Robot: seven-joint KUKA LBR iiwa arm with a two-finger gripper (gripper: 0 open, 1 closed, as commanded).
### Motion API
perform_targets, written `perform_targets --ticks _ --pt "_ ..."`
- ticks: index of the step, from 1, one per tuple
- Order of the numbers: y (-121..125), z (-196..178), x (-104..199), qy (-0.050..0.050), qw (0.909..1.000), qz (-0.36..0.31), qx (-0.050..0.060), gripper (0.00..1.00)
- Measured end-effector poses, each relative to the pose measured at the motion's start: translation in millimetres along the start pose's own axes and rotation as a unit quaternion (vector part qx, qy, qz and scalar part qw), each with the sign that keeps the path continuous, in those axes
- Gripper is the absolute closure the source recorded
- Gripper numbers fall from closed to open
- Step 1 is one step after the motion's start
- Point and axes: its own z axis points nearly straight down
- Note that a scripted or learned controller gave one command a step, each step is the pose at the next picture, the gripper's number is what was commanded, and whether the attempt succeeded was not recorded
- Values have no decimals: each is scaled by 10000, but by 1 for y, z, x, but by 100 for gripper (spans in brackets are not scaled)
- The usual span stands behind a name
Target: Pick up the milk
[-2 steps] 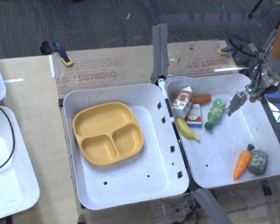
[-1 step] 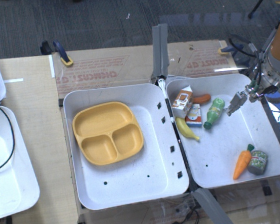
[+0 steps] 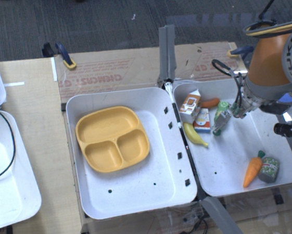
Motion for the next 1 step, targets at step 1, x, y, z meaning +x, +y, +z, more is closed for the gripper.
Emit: perform_targets --ticks 1 --pt "-21 -69 37 -7 9971 759 -8 0"
